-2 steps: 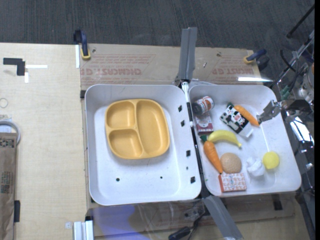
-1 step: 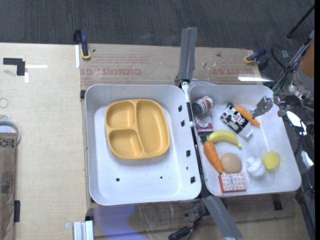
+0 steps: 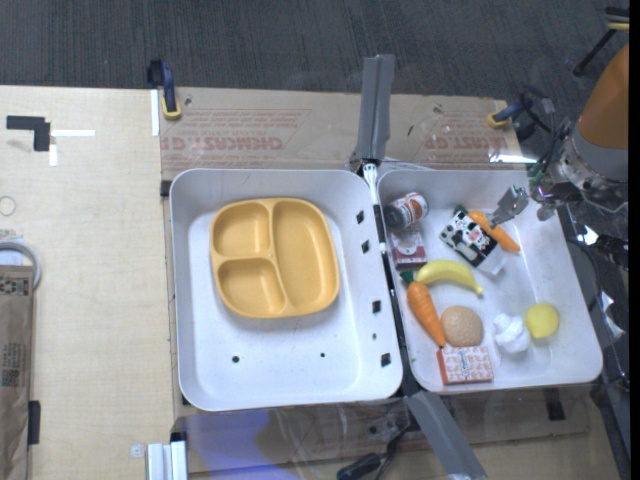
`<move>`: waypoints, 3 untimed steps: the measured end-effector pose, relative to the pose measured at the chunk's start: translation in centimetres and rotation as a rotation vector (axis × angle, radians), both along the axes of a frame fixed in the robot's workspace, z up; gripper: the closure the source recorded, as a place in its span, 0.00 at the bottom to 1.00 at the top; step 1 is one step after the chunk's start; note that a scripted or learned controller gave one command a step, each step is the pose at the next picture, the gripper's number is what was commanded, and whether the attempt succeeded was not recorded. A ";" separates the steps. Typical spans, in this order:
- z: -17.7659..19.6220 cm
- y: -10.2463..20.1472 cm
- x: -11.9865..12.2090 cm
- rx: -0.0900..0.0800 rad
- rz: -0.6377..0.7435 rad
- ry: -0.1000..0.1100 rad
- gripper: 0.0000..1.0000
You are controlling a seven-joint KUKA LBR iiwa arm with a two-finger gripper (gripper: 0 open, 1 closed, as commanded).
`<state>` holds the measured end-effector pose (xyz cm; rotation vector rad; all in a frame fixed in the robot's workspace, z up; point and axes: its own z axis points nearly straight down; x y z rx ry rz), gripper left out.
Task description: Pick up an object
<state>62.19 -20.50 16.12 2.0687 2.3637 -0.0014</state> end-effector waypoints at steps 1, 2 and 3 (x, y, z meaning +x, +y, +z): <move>-4.5 -1.4 1.7 -0.006 0.283 -0.021 0.00; -6.6 -1.4 3.6 0.010 0.485 0.010 0.00; -5.9 -1.2 3.6 0.014 0.487 0.011 1.00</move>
